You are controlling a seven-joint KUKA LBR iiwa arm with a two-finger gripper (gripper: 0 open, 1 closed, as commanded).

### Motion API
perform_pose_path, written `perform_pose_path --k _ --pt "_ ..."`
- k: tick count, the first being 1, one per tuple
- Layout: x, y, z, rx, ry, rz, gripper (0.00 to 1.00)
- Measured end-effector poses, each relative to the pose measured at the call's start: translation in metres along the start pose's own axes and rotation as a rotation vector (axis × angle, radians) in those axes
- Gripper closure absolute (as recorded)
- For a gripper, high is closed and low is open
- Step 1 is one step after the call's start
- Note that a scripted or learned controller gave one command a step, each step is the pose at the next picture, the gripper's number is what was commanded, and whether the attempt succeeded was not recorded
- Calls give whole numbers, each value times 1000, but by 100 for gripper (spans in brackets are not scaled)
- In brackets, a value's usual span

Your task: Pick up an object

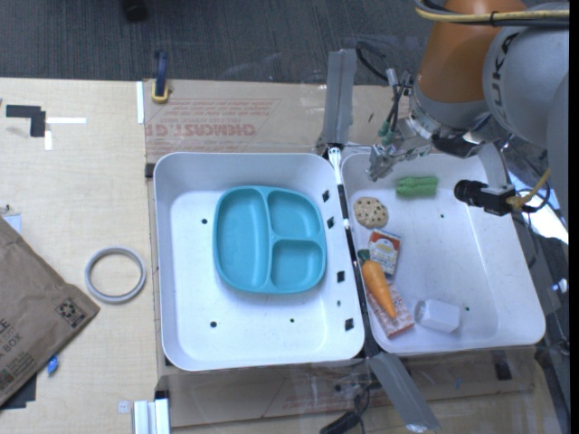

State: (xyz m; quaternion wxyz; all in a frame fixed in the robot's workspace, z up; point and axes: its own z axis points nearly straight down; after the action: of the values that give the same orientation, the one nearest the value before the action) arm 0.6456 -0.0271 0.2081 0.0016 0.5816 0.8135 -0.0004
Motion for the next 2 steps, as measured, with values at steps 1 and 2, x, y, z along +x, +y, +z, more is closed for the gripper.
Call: perform_pose_path --k 1,2 --pt "19 -38 -30 4 2 325 100" --pt "11 -46 2 5 3 95 100"
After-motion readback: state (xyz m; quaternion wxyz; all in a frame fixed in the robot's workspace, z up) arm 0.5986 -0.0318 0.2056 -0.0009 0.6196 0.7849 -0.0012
